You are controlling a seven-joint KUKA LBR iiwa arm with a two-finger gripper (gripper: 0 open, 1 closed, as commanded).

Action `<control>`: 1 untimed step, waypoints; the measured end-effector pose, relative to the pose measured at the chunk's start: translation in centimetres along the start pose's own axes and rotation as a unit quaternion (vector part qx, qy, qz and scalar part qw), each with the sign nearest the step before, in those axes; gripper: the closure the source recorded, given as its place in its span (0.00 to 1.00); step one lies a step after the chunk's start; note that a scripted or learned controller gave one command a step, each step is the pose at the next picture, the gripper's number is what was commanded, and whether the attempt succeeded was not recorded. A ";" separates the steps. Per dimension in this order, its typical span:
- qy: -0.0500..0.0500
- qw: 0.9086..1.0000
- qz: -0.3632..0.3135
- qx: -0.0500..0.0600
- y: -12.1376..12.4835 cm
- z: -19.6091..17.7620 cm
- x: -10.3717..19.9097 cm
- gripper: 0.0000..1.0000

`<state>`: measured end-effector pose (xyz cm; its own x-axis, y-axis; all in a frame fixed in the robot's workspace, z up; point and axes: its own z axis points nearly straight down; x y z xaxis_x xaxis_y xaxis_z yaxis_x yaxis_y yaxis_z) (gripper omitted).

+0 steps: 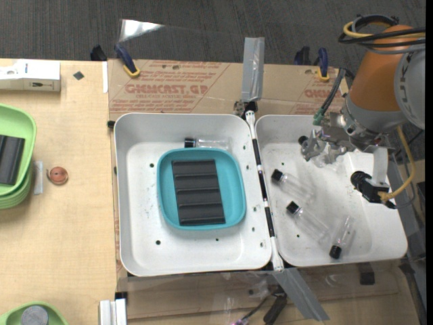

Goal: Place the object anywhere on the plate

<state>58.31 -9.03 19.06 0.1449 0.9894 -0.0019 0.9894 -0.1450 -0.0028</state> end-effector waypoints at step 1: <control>0.000 0.996 -0.087 0.000 -5.3 0.0 4.4 1.00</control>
